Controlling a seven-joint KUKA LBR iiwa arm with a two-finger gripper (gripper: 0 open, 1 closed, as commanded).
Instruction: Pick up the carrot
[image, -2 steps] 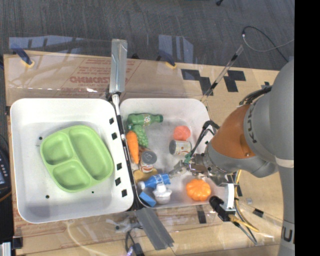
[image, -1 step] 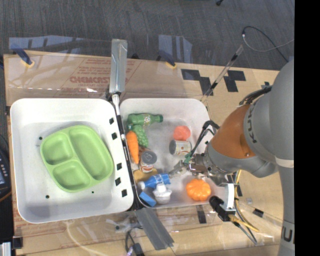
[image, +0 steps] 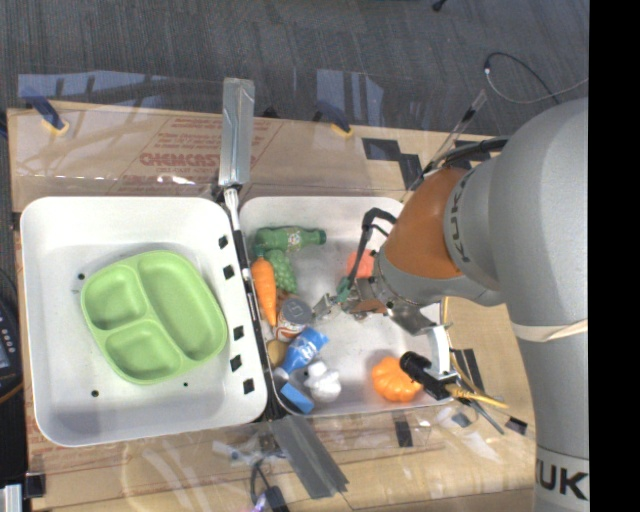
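Two white bins were seen side by side on the table (image: 120, 150). The left bin (image: 45, 300) held a green divided plate (image: 152, 315), lying flat at its middle.

The right bin (image: 300, 212) held the clutter. The carrot (image: 264, 288) was noted at that bin's left edge, lying lengthwise just beside the dividing wall, orange with its green top toward the upper part of the frame. A green toy (image: 285, 243) lay just above and to the right of it, touching or nearly so. Below the carrot a round metal can (image: 294, 315), a blue bottle (image: 303, 350) and a small white object (image: 322, 381) were crowded together. An orange pumpkin-like object (image: 393, 380) sat at the bin's lower right.

The arm (image: 500, 230) was recorded reaching in from the right of the frame. The hand (image: 335, 300) was low over the middle of the right bin, to the right of the carrot and apart from it. Whether the hand was open or closed could not be told; nothing was seen gripped
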